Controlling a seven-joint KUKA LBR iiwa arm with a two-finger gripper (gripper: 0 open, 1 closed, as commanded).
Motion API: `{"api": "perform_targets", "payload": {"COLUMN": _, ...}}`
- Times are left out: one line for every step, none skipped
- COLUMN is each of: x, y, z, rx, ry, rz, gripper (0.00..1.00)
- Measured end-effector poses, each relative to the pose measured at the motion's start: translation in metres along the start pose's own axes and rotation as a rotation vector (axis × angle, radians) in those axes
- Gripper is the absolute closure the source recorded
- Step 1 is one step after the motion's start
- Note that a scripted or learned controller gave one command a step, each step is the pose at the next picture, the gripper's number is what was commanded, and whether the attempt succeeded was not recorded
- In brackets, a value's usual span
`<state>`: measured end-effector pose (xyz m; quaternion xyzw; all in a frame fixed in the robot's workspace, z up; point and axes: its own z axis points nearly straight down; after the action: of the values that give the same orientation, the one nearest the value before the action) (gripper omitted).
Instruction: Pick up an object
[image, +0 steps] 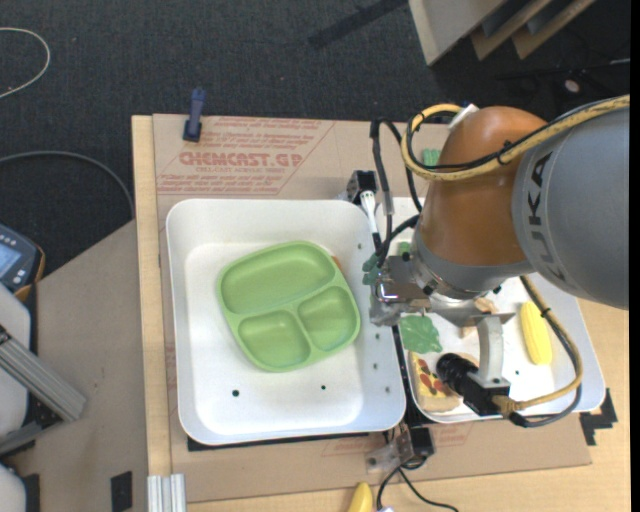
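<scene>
Over the right-hand bin hangs the grey arm with its orange band, reaching in from the right and covering most of that bin. Its hand sits low at the inner edge of the right bin, close beside the wall that the two bins share; whether it is apart or together cannot be told, since the wrist hides it from above. Just below the wrist lies a green leafy piece, and beneath that a tan, plate-like thing with dark and red marks on it, its kind unclear. A yellow corn-like piece lies nearer the bin's right side, apart from the hand. A yellow cable loops from the arm down across this bin. The left bin holds a green divided plate with three compartments, lying flat near the middle and turned at a slant. Both bins rest on a brown cardboard sheet printed with red lettering on the desk, and a small blue clip sits at the sheet's far edge.
</scene>
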<state>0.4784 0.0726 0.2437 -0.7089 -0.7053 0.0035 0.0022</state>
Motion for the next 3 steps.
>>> {"api": "perform_targets", "payload": {"x": -0.037, "y": 0.001, "z": -0.167, "rx": -0.029, "ry": 0.003, "rz": -0.003, "gripper": 1.00}}
{"api": "perform_targets", "payload": {"x": -0.034, "y": 0.001, "z": -0.168, "rx": -0.012, "ry": 0.001, "rz": -0.006, "gripper": 1.00}}
{"api": "perform_targets", "payload": {"x": -0.089, "y": -0.001, "z": -0.024, "rx": 0.006, "ry": 0.000, "rz": 0.003, "gripper": 1.00}}
